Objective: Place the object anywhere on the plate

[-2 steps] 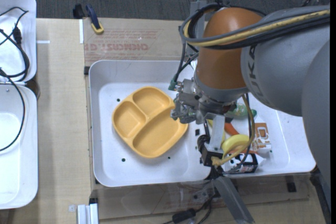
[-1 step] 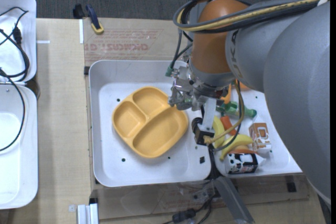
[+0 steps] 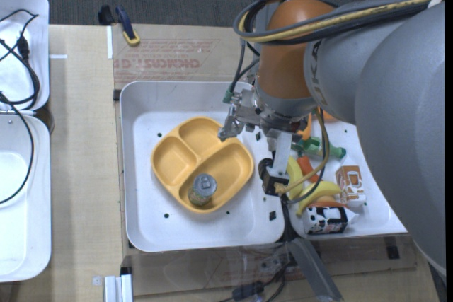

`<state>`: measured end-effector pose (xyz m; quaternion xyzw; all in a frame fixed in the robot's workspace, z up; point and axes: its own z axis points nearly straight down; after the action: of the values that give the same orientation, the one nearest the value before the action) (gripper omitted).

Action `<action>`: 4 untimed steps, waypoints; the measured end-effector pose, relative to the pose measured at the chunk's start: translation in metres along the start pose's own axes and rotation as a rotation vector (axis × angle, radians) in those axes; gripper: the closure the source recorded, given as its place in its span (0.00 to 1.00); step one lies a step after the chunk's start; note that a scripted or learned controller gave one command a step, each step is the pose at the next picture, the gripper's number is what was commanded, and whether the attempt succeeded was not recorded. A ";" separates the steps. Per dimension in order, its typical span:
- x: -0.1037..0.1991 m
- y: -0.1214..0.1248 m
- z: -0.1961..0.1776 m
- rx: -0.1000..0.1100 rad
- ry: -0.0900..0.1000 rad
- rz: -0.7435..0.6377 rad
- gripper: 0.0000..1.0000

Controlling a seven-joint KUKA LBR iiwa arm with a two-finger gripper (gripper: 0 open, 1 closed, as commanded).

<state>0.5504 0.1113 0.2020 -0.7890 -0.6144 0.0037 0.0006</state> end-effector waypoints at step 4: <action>0.139 0.077 -0.055 -0.001 -0.001 -0.056 1.00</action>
<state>0.6592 0.2275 0.2561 -0.7715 -0.6362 0.0039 0.0000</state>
